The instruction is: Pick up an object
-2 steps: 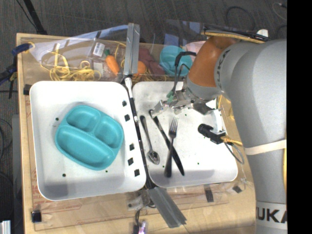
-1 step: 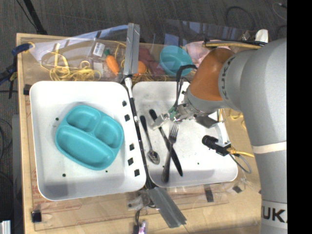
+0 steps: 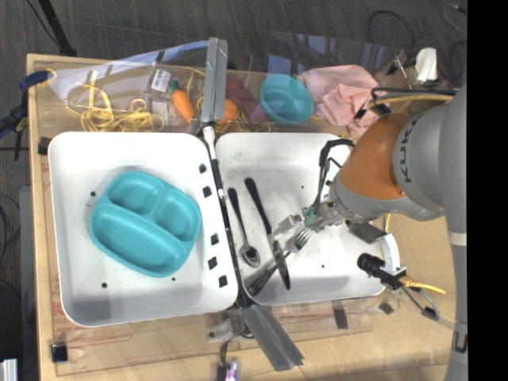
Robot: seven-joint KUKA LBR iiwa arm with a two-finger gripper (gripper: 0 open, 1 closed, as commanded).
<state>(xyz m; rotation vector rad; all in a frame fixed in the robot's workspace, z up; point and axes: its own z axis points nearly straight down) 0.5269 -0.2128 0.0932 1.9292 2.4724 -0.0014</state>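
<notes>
The left bin (image 3: 71, 213) holds a teal tray (image 3: 144, 222). The right bin (image 3: 262, 153), centre-right of the frame, holds a black spoon (image 3: 238, 228), a knife (image 3: 263, 221) and a fork (image 3: 279, 251). The gripper (image 3: 308, 219) sits low over the fork's tines, just right of them; whether its jaws grip anything I cannot tell.

Behind the bins: a teal bowl (image 3: 286, 99) beside a pink cloth (image 3: 343, 91)
Back left: yellow cord (image 3: 107, 111) in a tangle — an orange carrot-like piece (image 3: 183, 104) just right of it
</notes>
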